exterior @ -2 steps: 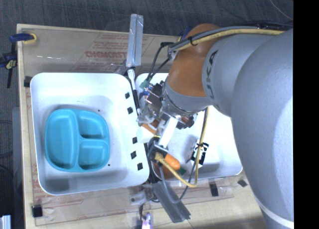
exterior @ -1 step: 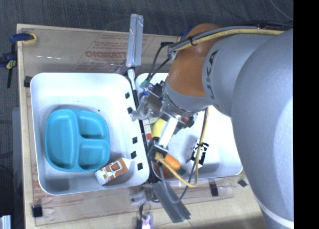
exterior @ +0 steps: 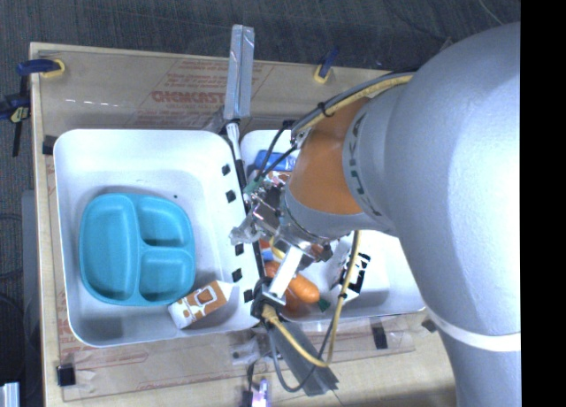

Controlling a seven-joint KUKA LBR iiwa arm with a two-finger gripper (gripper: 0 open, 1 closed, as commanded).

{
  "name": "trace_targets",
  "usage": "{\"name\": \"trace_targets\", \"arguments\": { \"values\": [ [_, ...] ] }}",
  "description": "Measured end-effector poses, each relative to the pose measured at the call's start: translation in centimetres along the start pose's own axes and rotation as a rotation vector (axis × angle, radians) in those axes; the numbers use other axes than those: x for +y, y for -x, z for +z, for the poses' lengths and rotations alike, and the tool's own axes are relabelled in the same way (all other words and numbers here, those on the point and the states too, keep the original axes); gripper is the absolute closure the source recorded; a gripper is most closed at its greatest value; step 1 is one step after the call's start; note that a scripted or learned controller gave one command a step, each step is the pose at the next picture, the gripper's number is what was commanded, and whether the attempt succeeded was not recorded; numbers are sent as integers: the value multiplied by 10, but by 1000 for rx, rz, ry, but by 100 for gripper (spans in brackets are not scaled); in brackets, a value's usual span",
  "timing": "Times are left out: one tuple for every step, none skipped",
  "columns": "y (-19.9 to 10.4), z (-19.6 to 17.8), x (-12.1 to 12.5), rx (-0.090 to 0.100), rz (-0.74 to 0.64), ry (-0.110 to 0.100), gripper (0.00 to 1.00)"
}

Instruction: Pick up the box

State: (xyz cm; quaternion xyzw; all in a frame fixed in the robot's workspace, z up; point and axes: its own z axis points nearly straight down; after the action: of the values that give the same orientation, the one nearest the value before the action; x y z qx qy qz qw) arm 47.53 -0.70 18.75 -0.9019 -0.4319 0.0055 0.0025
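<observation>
The box [exterior: 200, 302], a small brown and white carton, lies on its side in the front right corner of the left bin [exterior: 71, 219]. It rests against the bin's sloping wall, just right of the blue plate. My gripper [exterior: 256, 224] hangs over the divider between the two bins, above and to the right of the box and apart from it. The wrist and its cables hide the fingertips. Nothing shows between them.
A blue divided plate [exterior: 137, 246] fills the middle of the left bin. In the right bin [exterior: 393, 295], an orange object [exterior: 303, 290] lies near the front and a blue item [exterior: 267, 163] peeks out at the back. The arm covers most of that bin.
</observation>
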Motion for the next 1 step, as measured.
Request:
{"name": "trace_targets", "arguments": {
  "values": [
    [0,0,0,0,0,0,0]
  ]
}}
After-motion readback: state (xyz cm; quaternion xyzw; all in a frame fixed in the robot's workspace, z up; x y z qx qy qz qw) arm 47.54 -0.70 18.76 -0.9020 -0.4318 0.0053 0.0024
